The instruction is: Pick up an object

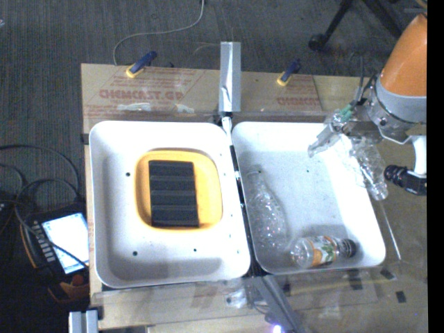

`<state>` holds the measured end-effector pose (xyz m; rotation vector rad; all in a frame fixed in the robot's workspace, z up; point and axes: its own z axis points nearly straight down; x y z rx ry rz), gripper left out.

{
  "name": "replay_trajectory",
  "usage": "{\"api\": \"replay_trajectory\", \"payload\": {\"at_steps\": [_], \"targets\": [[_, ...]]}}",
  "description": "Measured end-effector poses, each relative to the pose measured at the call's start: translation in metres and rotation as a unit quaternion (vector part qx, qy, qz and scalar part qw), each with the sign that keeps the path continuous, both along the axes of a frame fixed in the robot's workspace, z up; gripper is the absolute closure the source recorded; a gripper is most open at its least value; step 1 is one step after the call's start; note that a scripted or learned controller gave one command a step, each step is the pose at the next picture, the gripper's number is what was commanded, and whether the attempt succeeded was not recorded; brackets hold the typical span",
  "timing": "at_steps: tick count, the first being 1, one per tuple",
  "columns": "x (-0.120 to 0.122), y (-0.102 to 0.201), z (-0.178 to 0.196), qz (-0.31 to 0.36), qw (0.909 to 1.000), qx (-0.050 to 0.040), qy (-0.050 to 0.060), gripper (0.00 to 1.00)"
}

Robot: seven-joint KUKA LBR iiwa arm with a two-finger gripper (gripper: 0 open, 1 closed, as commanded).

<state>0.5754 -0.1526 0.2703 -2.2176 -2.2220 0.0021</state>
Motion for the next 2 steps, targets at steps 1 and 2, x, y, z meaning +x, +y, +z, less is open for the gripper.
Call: {"api": "replay_trajectory", "payload": {"at_steps": [1,2], "targets": [[-0.061,-0.044,-0.051,0.031,0.9995,-0.0002,0.000,0.00],[-0.091,-0.070,-0.043,0.021,0.9998,0.0002,-0.001,0.00]]}}
